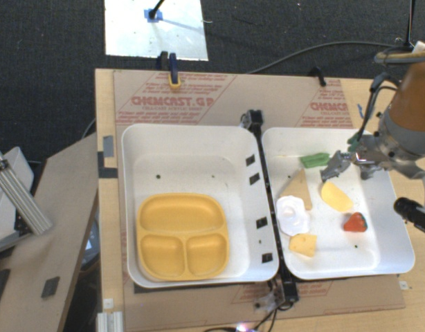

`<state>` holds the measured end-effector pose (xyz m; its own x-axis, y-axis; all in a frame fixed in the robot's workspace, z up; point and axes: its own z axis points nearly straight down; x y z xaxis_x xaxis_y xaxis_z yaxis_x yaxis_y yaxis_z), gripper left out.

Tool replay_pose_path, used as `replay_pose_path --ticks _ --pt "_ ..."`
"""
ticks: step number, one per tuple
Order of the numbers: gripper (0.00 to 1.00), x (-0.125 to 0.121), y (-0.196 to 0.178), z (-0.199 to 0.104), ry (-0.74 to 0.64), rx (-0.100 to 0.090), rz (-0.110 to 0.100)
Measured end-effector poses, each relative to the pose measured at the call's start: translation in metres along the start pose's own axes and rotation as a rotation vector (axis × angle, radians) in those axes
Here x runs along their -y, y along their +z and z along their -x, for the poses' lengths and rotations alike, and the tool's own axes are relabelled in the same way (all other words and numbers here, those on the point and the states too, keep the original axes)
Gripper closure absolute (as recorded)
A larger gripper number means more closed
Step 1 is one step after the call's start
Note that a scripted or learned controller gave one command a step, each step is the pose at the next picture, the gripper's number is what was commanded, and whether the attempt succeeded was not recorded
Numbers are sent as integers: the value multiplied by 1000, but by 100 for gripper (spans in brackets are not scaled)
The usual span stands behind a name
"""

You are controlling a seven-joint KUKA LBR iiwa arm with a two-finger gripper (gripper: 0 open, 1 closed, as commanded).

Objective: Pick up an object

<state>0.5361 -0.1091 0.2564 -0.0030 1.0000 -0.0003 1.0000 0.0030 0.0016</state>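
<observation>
The gripper (335, 166), jaws spread and holding nothing, hung over the right bin's (396, 254) far edge, positioned to grasp the green piece (314, 160).

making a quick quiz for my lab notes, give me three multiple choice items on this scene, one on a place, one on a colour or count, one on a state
1. Where is the yellow divided tray?
A. in the left bin
B. in the right bin
C. on the cardboard behind the bins

2. What colour is the small block nearest the right bin's back wall?
A. blue
B. green
C. black

3. How does the gripper stand to the objects?
A. it is lifting the tray
B. it hangs over the right bin, beside the green block and above the yellow piece
C. it rests in the left bin

Answers: 1 A, the tray lies in the left bin, towards its front. 2 B, the block by the back wall is green. 3 B, the gripper is low over the right bin, with the red piece and white piece lying apart from it.
</observation>
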Motion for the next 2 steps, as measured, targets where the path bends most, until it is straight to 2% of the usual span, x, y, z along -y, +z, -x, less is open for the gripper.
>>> replay_pose_path --ticks 1,2 --pt "0 -8 57 -6 1 -1 -4" --pt "0 -3 103 1 2 0 -3"
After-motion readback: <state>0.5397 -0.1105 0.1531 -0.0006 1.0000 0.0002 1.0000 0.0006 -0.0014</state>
